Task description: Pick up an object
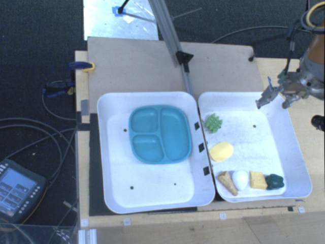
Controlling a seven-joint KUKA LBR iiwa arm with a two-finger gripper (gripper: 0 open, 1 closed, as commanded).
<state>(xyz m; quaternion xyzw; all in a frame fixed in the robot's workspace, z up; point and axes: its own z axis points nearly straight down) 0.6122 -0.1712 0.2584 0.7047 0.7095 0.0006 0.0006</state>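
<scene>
Bare right bin (264,136) floor beneath spread, unladen fingers (277,99) at its upper rim, toys (249,179) along near edge.

Floor (40,14): dark carpet, cables (45,136) trailing across it
Counter (137,65): pale wood
Light: a bright patch (109,9) on the floor

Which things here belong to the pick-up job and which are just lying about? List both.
Job: gripper, open; green toy, yellow lemon, cone, white egg, yellow block, dark green piece.
Lying about: blue divided plate, handheld pendant, blue clamp.
</scene>
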